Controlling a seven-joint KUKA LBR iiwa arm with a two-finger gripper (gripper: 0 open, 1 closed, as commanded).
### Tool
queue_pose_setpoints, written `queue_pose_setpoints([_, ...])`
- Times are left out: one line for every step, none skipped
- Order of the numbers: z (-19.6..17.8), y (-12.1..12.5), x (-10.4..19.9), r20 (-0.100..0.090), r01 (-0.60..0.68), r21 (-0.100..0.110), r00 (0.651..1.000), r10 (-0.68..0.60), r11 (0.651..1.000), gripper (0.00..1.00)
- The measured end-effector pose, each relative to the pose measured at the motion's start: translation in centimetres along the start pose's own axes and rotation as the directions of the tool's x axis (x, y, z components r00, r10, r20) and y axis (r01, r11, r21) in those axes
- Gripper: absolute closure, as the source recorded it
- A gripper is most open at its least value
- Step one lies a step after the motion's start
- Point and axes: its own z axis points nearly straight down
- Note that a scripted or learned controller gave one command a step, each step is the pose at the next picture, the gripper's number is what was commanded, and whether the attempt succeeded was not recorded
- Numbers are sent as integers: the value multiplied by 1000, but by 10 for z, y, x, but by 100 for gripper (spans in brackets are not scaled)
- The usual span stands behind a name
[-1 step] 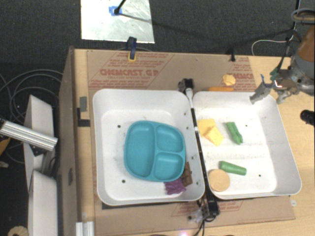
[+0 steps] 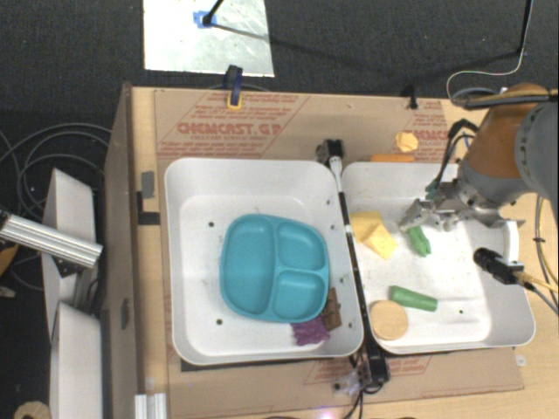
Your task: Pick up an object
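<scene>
On the cardboard-covered desk [image 2: 262,116], 2 shallow white bins sit side by side. The left white bin [image 2: 201,190] holds 1 turquoise plastic tray [image 2: 272,269] with 3 compartments; 1 small purple crumpled piece [image 2: 307,331] and 1 dark brown block [image 2: 333,314] lie against the tray's lower right edge, near the divider between the bins. In the right white bin [image 2: 507,317], 1 yellow wedge-shaped block [image 2: 373,232] lies near the left wall, 1 round tan disc [image 2: 389,319] sits at the lower left, and 1 green cylinder [image 2: 413,298] rests just beside the disc. A 2nd, smaller green piece [image 2: 420,240] lies directly beneath the robot's metal hand [image 2: 428,215], which is lowered close over it from the right; whether its fingers are spread or closed around the piece cannot be told. The yellow wedge lies near the hand's left side. Beyond the bin's rim, 1 yellow round piece [image 2: 406,141] and 1 orange strip [image 2: 392,157] rest on the desk.
</scene>
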Motion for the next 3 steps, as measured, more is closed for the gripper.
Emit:
queue_pose_setpoints([-20, 4, -2, 5, 0, -15, 1000, 0, 1000, 100])
queue_pose_setpoints([-20, 4, -2, 5, 1, -14, 1000, -1, 1000, 0])
queue_pose_setpoints([10, -7, 10, 4, 0, -10, 1000, 0, 1000, 0])
